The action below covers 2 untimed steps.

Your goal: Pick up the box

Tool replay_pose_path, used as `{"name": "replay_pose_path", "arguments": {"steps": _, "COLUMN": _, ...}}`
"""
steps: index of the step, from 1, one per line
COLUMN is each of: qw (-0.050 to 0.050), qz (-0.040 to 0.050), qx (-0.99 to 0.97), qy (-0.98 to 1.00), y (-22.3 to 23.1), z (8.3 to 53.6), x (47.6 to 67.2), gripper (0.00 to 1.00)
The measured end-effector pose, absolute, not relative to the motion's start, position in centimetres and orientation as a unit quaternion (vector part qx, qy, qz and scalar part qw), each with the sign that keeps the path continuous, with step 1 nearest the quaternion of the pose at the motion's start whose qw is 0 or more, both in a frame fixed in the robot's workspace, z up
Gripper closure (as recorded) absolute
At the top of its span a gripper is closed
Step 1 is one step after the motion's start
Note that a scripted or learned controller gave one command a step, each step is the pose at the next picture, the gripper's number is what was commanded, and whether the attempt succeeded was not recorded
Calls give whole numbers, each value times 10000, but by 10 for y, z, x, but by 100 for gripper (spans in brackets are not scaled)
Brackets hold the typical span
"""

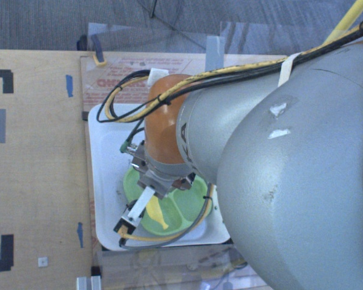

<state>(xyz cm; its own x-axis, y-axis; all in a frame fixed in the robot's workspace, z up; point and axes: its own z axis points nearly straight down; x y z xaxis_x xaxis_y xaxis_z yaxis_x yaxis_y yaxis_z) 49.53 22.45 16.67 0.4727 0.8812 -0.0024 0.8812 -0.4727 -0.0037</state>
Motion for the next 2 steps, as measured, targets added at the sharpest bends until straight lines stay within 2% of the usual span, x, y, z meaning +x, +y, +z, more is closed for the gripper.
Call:
{"name": "replay_pose_path", "arguments": {"steps": 1, "qw": 2, "qz": 13, "qx": -8559, "qy": -5172, "y": 226, "z": 350, "x": 480, "gripper": 100}}
{"name": "replay_pose_path", "arguments": {"steps": 2, "qw": 7, "qz": 17, "qx": -8562, "qy": -5166, "y": 224, "z": 244, "x": 479, "gripper": 100}}
